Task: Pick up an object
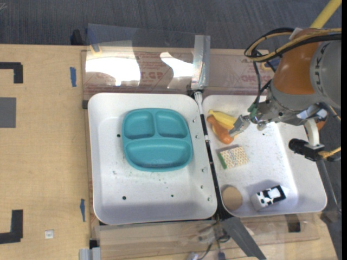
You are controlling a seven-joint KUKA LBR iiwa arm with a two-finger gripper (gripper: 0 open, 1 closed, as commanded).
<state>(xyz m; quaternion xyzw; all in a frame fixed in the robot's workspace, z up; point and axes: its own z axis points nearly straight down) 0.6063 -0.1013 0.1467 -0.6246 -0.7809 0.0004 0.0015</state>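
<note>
The gripper (238, 125) hangs low in the right bin (282, 145), its tip right at the banana (221, 116) and carrot (221, 133) by the bin's left wall, though whether it is apart or together cannot be told. Both lie just left of the tip, long axes slanting down-right. The patterned block (234, 157), the brown ball (232, 197) and the black-and-white toy (269, 196) sit farther toward the front.
</note>
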